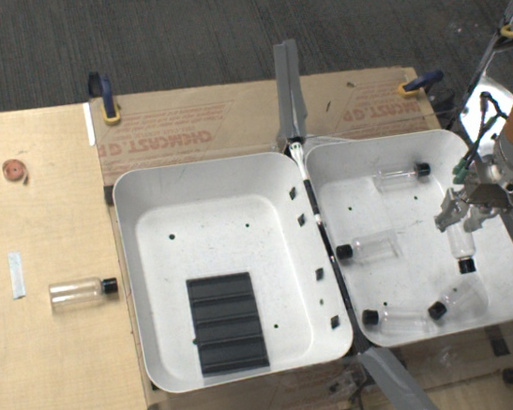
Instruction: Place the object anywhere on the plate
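Gripper [459, 223]: pinching a clear black-capped vial [462, 246], cap downward, raised for carrying.
Plate [226, 323]: dark ridged slab in the left bin [151, 261], the drop target.

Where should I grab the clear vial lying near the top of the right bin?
Grip the clear vial across the middle of its body, coming straight down from above. It lies flat and alone on the right bin floor, black cap toward the arm, so the fingers should close across its narrow width, not along its length.
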Controlling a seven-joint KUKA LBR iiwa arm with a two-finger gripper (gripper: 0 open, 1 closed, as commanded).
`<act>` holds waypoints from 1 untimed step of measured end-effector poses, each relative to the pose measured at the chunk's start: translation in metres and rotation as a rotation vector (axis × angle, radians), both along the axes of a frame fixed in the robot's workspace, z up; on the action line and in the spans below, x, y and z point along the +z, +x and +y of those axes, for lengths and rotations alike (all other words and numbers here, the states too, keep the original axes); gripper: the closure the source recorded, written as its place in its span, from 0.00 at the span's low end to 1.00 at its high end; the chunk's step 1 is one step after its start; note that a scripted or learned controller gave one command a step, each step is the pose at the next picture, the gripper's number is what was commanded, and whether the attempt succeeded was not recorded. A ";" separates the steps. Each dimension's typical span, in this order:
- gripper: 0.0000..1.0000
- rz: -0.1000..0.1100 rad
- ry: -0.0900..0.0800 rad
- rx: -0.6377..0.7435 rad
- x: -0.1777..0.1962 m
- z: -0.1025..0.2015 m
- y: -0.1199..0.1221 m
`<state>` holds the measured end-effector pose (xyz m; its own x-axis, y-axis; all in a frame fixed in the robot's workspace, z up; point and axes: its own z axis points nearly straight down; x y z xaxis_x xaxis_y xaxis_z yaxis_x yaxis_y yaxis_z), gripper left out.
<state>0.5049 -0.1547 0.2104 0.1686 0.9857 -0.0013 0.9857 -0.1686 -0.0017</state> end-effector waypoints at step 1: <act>0.00 0.000 0.000 0.000 0.000 0.000 0.000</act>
<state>0.5049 -0.1548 0.2104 0.1687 0.9857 -0.0013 0.9857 -0.1687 -0.0017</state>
